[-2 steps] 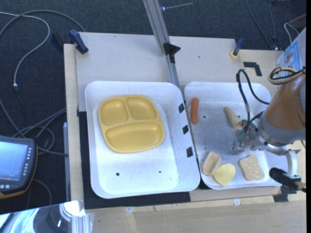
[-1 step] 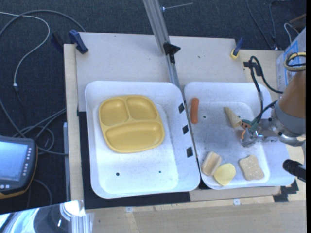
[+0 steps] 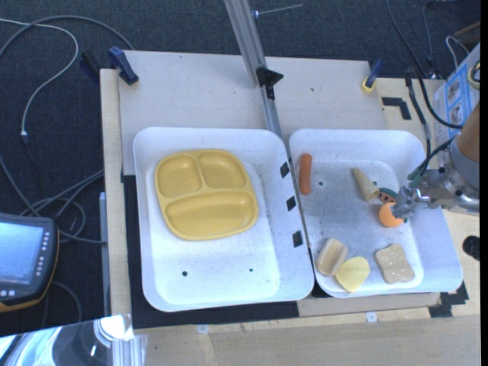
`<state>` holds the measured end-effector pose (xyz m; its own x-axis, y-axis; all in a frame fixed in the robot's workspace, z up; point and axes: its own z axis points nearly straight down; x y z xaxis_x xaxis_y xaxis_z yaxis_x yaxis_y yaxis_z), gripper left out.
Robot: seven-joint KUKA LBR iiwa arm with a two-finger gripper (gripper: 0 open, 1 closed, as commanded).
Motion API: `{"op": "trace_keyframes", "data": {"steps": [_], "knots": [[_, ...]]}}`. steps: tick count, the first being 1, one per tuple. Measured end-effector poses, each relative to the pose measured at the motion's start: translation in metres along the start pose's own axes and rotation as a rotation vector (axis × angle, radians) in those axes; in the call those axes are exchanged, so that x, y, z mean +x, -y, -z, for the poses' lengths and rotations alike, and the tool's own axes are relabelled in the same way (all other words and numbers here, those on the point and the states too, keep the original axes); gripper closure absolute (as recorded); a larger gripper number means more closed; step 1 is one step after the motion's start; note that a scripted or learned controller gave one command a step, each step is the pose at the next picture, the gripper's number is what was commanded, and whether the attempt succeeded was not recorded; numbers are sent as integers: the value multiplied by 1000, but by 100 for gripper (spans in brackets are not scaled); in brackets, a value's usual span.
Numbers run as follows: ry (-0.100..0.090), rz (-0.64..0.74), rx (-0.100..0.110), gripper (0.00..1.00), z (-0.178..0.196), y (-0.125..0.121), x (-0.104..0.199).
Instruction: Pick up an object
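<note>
Camera view, from above the bench: my gripper (image 3: 402,202) reaches in from three o'clock over the right bin (image 3: 335,145), its tip low at the orange ball (image 3: 390,216), which lies near the bin's three o'clock wall. My dark fingers sit at the ball's upper edge, touching or just above it; I cannot tell whether my jaws stand apart or together, nor whether they have any grip on the ball, since the ball shows below the fingers and not plainly between them.

Just beside the ball, toward eleven o'clock, lies a tan cylinder (image 3: 364,184), tilted, its lower end close to my fingers. At the bin's nine o'clock wall rests a red-orange sausage (image 3: 306,174), lying lengthwise from twelve to six. Along the six o'clock side sit three pieces in a row: a pale bread roll (image 3: 331,255), a yellow round slice (image 3: 353,274) touching or nearly touching it, and a tan cracker-like square (image 3: 394,263) toward four o'clock.

The left bin (image 3: 206,277) holds a yellow divided plate (image 3: 206,193) with three compartments, set toward the bin's eleven o'clock corner. A grey metal post (image 3: 248,36) slants up from between the two bins toward twelve o'clock. Blue clamps (image 3: 122,65) grip the board's far corners. A small screen (image 3: 23,258) stands on the floor at nine o'clock, among loose cables (image 3: 38,90).
</note>
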<state>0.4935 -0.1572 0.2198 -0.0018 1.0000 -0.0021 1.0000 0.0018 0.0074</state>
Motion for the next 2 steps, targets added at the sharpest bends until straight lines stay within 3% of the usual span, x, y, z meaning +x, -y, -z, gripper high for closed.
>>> {"op": "trace_keyframes", "data": {"steps": [2], "knots": [[-5, 4, 8, 100, -9, -22, 97]]}}
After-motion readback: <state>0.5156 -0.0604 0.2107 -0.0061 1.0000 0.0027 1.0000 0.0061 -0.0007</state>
